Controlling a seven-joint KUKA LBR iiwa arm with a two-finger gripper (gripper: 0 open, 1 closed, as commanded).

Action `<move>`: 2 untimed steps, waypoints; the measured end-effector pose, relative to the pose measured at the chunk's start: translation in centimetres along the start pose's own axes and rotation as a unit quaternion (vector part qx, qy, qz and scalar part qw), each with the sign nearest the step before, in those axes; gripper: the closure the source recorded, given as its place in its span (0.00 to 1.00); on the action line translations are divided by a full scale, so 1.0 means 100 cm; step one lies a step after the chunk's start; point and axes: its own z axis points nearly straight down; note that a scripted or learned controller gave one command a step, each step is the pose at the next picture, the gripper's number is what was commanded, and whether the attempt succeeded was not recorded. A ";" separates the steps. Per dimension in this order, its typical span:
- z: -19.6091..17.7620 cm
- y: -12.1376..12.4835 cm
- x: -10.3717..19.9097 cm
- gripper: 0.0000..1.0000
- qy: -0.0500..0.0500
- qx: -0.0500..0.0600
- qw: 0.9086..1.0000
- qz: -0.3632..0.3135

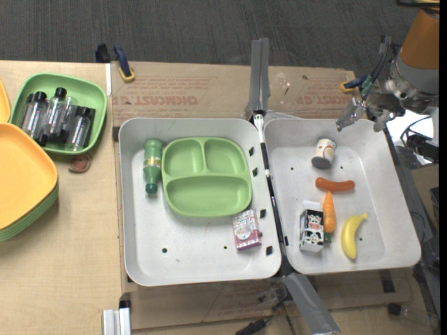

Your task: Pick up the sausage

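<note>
Orange-red against white plastic, the sausage [334, 184] lies across the middle of the right bin [391, 208], touching nothing. Toward the bin's far edge sits a small tipped can [324, 152]; on the near side a carrot [328, 212] points up at the sausage, with a milk carton [313, 230] just beside it and a banana [353, 236] nearer the right wall. The pincer [363, 110] hangs over the bin's far right corner, well apart from the sausage, nothing between its fingers; how wide they stand I cannot tell.

The left bin [136, 243] holds a green divided plate [207, 176], a green bottle [152, 165] along its left side and a pink packet [246, 229] at its near right corner. At the desk's left edge stand stacked yellow plates [24, 180] and a green tray of dark bottles [57, 112]. Brown cardboard [181, 96] lies behind the bins, grey carpet beyond.
</note>
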 end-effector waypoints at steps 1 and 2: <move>0.110 -0.065 -0.013 0.00 0.000 -0.001 0.999 -0.054; 0.128 -0.082 0.040 0.00 0.001 0.000 0.996 -0.089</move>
